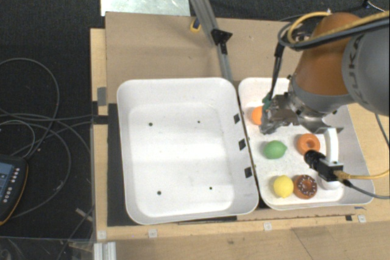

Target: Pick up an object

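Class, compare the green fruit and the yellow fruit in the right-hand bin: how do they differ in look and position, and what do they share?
The green fruit is lime-coloured; the yellow fruit is lemon-coloured. The green fruit lies mid-bin, closer to the tool; the yellow fruit sits nearer the bin's front edge, beside a brown doughnut. Both are small, rounded, lie free in the right bin, and are about equal in size.

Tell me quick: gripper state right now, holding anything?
Gripper: low in the right bin, beside an orange object; open or closed cannot be told, and nothing is seen held.
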{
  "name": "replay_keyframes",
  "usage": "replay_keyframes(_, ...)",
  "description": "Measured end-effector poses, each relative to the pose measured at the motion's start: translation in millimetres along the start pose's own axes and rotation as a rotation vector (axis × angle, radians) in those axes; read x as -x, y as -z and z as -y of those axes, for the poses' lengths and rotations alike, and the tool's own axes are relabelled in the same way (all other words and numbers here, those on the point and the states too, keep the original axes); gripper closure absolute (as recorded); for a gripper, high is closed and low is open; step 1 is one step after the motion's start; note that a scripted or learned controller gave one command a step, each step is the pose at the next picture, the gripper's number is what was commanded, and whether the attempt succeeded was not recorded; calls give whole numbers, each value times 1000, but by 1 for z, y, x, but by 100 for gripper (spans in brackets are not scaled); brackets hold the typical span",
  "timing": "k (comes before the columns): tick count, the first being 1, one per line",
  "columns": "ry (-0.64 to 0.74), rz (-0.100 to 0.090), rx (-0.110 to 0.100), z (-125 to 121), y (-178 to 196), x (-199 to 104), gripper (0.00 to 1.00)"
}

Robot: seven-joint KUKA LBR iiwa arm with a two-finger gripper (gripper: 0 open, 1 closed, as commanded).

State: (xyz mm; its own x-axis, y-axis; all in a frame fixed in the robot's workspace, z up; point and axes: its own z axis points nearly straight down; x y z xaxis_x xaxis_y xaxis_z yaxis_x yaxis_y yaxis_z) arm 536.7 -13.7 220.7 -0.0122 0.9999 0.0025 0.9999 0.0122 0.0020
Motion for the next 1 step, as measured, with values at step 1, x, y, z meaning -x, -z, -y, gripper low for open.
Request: replay_keyframes(1, 0, -1, 0, 4, 5, -61, 100)
